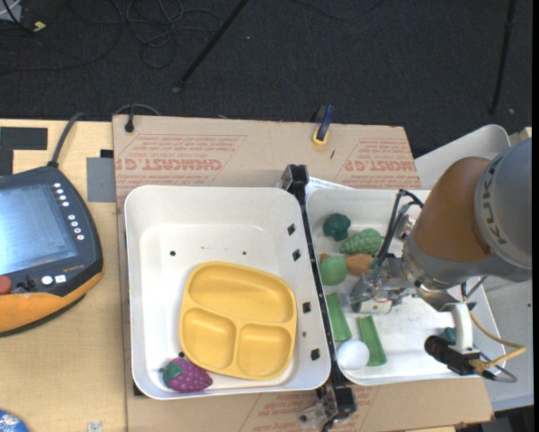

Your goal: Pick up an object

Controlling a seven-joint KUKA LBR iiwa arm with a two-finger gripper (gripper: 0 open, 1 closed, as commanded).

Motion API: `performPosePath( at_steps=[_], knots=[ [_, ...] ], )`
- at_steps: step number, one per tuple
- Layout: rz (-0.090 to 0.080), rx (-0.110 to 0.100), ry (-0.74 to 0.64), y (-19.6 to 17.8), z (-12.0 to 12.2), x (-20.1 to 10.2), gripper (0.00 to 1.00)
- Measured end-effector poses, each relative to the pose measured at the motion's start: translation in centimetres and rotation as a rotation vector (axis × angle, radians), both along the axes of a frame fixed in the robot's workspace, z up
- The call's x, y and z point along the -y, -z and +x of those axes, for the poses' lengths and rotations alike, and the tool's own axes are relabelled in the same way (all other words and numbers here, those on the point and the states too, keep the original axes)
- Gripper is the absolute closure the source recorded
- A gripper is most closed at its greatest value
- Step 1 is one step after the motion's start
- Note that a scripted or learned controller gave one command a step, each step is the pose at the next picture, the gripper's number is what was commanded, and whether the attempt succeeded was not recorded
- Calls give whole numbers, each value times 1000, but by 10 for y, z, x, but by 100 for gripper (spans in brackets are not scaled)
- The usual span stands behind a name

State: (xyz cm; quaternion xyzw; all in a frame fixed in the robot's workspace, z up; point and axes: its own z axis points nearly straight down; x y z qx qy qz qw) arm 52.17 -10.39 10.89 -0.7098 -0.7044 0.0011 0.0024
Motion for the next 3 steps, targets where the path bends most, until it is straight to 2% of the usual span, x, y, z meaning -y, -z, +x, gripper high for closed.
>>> performPosePath(
  at_steps=[1,2,3],
  knots=[
    [1,19,-16,-133,39,-79,100],
    [1,16,-10,-253,-13,-100,100],
    [0,5,-12,-282,-47,-144,100]
  ],
)
